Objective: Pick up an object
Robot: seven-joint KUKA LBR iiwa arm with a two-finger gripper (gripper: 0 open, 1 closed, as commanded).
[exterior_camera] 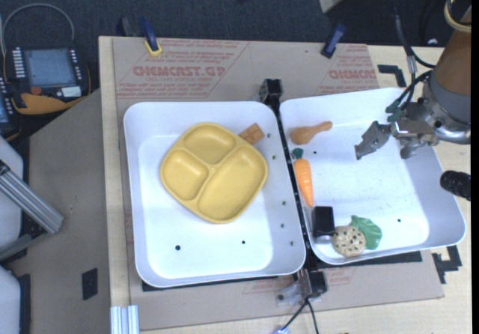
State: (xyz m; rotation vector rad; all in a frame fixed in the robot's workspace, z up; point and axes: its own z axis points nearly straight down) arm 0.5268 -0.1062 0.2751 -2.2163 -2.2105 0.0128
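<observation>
My gripper (389, 144) hangs over the upper right part of the right bin (419, 198), open, with nothing between its fingers. In that bin, a tan drumstick-shaped piece (310, 132) lies near the back left corner. An orange carrot (303, 181) lies along the left wall below it. Toward the front sit a small black block (322, 220), a speckled round cookie (346, 240) and a green leafy piece (368, 230) touching the cookie. All of them are to the left of and below the gripper, apart from it.
The left bin (157, 243) holds a yellow divided plate (214, 172) with a small brown block (251, 133) at its back edge. A black divider clamp (271, 90) sits between the bins. The arm enters from the right.
</observation>
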